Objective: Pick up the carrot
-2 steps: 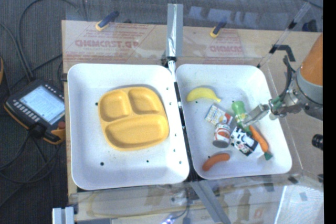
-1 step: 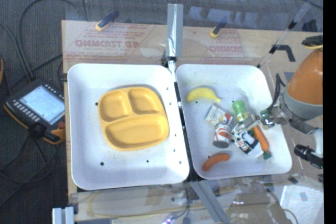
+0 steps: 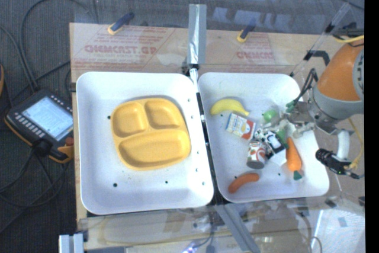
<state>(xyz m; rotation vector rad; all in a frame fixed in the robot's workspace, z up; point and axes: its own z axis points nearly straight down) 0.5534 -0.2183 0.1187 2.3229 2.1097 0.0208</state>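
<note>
Over the right bin (image 3: 308, 185): arm comes in from the right edge, orange band and grey wrist sitting above the bin's right rim. Gripper (image 3: 288, 125) is low over the clutter at the bin's mid-right. Can't tell its opening from this angle; dark hardware and cables mask it.

Carrot (image 3: 293, 158) lies in the right bin near the right wall, roughly upright in the frame, green top pointing toward the near rim. It sits just below and beside the gripper, and I can't tell whether they touch. Nothing shows it clamped.

Other items in the right bin:
- banana (image 3: 229, 106), upper left part, curved
- small carton (image 3: 239, 125) just below the banana, white/orange with a green patch; print too small to read
- small can (image 3: 256, 153) with red and white label, text unreadable
- black-and-white object (image 3: 273, 142) between can and carrot, can't identify
- green piece (image 3: 270, 114) near the gripper
- sausage-shaped orange-red item (image 3: 243, 182) near the front rim

Left bin (image 3: 95, 186) holds a yellow divided tray (image 3: 151, 132), three compartments.

Readable writing: board (image 3: 89, 38) under the bins carries a red mirrored print, looks like "CHEMCAST GP", repeated behind the right bin, partly covered.

Teach pendant (image 3: 41, 121) on the floor at left, screen lit.
</note>
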